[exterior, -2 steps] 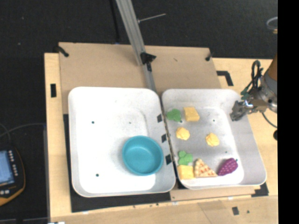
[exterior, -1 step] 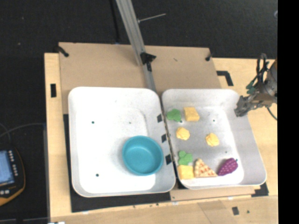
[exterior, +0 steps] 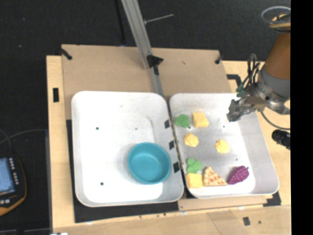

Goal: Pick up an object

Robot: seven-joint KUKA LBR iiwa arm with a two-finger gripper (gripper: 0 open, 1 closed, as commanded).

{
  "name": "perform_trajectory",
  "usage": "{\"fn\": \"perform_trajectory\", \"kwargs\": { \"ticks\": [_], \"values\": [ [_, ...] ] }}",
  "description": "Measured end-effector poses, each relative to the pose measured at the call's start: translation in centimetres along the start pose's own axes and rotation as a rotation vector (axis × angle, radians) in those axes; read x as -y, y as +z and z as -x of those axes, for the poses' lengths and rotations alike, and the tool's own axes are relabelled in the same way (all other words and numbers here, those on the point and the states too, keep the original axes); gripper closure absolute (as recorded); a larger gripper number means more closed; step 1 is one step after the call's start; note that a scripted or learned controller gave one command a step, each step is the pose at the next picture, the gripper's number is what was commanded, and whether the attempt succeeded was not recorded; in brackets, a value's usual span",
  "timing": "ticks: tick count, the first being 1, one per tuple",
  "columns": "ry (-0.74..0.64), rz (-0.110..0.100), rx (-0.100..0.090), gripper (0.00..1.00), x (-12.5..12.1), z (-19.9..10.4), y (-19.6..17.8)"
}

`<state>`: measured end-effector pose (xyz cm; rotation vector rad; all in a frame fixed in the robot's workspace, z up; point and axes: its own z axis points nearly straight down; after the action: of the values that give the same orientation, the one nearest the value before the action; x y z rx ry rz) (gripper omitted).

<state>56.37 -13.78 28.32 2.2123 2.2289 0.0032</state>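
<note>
My arm (exterior: 279,62): orange band over grey wrist | black cables (exterior: 252,72) looping beside wrist | my tool (exterior: 234,112): small, dark grey metal

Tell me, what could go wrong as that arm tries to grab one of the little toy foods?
The gripper hangs over the right bin near its far right side, apart from every piece, so a straight drop would likely close on nothing. At the near edge, the pizza slice, yellow block and green piece crowd together, so a grab there may catch two or knock one aside. The purple grapes lie near the rim, which might block a finger.
</note>
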Motion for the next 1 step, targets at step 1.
{"fn": "perform_trajectory", "kwargs": {
  "ticks": [1],
  "values": [
    [0.001, -0.002, 0.0, 1.0, -1.0, -5.11, 1.66]
  ]
}}
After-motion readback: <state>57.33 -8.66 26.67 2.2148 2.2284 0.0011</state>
